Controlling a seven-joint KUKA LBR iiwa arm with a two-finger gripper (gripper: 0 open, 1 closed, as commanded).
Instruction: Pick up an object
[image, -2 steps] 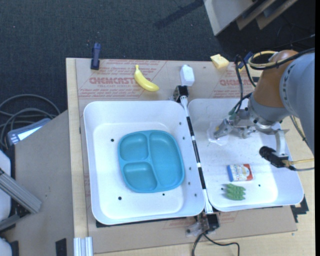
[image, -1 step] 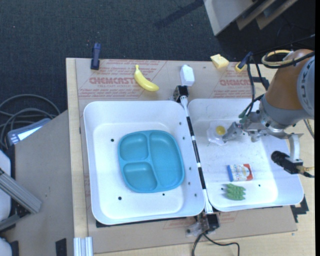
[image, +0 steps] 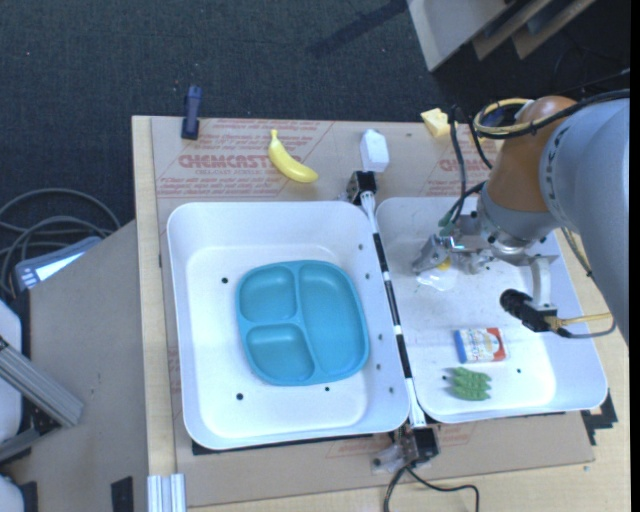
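Observation:
My gripper (image: 447, 260) hangs low over the back left part of the right bin (image: 575, 385), open, with nothing between its fingers. Just below it a small pale, clear-looking scrap (image: 436, 280) lies on the bin floor. Nearer the front of this bin lie a small blue, white and red box (image: 480, 345) and a green bumpy object (image: 468, 383). The left bin (image: 200, 300) holds a blue divided plate (image: 300, 322) in its middle.
Behind the bins on the bench lie a yellow banana (image: 290, 160), a white block (image: 374, 148), a small yellow piece (image: 435, 122) and a dark blue item (image: 190, 110). A ridge (image: 388, 300) separates the two bins.

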